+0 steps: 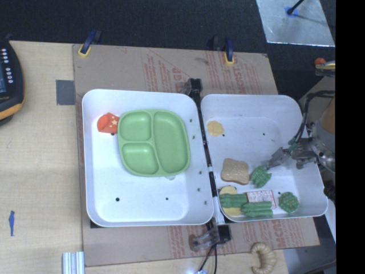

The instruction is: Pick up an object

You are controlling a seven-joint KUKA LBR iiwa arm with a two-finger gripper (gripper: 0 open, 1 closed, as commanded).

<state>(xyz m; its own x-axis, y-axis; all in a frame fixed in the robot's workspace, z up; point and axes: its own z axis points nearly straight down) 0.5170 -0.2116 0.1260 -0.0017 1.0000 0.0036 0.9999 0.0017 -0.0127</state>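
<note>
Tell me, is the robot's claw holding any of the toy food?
Nothing shows between its fingers. The gripper hovers low in the right bin, just beside the broccoli piece.

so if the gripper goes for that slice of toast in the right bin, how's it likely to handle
The toast slice looks flat and thin, so it probably slides when pushed rather than rolling. Lying low on the right bin floor, its edges may be hard to pinch. It looks like toy food, so likely light and stiff.
</note>
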